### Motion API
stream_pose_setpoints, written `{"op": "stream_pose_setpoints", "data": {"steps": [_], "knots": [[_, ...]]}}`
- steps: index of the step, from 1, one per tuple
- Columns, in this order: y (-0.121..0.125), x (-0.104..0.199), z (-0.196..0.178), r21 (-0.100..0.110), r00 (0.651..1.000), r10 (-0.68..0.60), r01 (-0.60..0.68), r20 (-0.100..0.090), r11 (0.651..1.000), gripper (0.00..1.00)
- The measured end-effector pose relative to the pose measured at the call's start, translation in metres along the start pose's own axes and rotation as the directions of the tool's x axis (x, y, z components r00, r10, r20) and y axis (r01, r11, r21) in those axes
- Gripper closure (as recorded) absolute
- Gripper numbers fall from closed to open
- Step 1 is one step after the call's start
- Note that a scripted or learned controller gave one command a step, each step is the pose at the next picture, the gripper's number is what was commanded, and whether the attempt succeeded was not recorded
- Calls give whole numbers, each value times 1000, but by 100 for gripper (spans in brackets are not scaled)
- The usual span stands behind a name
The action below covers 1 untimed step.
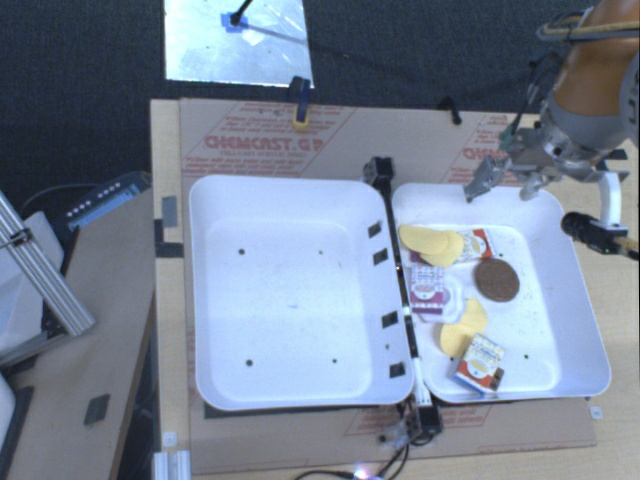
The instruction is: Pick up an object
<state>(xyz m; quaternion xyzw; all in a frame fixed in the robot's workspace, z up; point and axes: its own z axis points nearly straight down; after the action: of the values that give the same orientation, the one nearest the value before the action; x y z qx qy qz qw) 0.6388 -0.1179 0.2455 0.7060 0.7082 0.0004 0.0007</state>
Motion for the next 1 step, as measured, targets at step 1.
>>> {"op": "stream_pose_setpoints", "data": {"steps": [1], "knots": [[1, 0, -12, -4, 1000, -3, 3, 0, 1000, 100]]}}
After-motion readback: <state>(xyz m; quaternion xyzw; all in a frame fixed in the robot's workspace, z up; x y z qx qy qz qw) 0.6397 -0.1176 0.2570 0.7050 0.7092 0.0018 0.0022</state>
